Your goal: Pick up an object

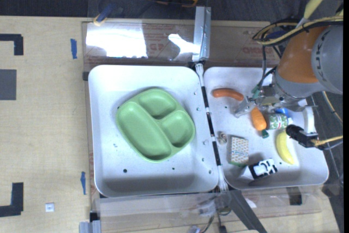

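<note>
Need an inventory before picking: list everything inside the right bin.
Right bin holds a hot dog, carrot, banana, patterned card, black-and-white block. The arm covers the upper right corner.

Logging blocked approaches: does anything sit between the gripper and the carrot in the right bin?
Nothing visible does. The gripper hovers right at the carrot; the sausage and banana lie off to either side.

Bench: we see a pale wooden bench (43,117).
On it: two white bins (103,172), side by side.
</note>
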You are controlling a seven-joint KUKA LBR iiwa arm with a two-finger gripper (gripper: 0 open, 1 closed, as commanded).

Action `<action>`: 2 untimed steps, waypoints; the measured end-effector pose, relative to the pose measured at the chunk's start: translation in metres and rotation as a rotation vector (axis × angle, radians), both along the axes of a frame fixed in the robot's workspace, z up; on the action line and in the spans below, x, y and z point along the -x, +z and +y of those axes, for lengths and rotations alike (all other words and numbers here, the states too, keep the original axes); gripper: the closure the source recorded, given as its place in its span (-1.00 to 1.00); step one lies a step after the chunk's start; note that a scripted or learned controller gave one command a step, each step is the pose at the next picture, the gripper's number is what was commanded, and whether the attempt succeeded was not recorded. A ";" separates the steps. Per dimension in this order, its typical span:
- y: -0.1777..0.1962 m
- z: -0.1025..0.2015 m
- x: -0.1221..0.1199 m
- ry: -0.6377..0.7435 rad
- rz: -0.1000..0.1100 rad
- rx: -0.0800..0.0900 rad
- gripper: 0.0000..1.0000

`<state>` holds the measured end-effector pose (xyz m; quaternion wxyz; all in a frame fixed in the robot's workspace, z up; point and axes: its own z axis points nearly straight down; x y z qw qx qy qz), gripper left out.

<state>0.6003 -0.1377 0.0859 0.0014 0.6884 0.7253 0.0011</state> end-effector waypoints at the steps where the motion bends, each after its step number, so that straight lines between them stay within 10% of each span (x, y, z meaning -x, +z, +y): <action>1: 0.012 0.000 -0.002 -0.002 -0.007 0.001 1.00; 2: 0.098 0.090 0.053 -0.189 0.005 -0.001 1.00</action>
